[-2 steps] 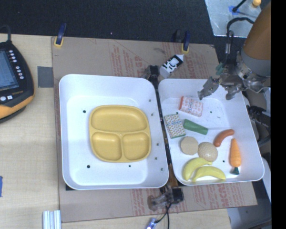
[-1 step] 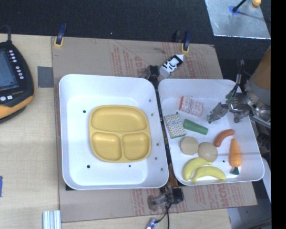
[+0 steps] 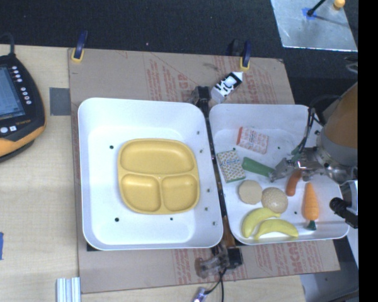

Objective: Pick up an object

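- Approach step, by the look of it: gripper [image 3: 288, 167] low in the right bin [image 3: 274, 115], beside the green piece [image 3: 257, 167] and the sausage [image 3: 293, 183].
- Fingers seemingly a little apart with nothing between them, though blurred at this angle; no hold on anything.
- Possible targets all in that bin: carrot [image 3: 310, 201], banana [image 3: 268, 224], two round pale pieces [image 3: 250, 190] [image 3: 274, 199], packet [image 3: 253, 139], patterned square [image 3: 229, 164].
- Next: settle straight over one item, close squarely, then lift.
- Tightly packed pieces near the fingers likely to get nudged or pinched together.
- Left bin [image 3: 94, 168] with yellow tray [image 3: 158, 173]; controller [image 3: 9, 109] on the bench, well clear.
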You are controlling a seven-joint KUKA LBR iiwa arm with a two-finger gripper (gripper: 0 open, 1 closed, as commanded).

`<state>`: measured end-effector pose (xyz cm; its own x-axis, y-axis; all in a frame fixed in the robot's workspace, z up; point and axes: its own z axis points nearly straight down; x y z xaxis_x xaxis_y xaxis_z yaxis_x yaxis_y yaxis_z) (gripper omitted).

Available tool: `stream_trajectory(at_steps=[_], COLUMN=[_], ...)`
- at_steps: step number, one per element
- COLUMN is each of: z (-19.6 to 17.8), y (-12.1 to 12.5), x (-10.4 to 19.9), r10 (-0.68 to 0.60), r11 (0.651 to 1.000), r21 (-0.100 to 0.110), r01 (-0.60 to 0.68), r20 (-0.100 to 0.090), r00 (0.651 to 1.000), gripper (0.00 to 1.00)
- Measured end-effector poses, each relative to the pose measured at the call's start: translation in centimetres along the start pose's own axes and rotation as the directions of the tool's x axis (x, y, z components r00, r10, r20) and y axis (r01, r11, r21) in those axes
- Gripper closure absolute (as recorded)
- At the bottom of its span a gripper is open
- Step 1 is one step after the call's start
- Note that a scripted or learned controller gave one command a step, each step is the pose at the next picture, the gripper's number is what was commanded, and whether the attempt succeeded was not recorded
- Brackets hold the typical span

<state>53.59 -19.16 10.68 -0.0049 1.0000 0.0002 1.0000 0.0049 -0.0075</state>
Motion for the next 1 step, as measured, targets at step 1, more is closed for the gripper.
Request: stream_trajectory(at_steps=[1], z=[1.53], y=[-0.35], x=[-1.94], r10=[-0.001], r11=[1.000], r21=[-0.001], r01=[0.001], r20=[-0.002], r00=[1.000], gripper=[0.00])
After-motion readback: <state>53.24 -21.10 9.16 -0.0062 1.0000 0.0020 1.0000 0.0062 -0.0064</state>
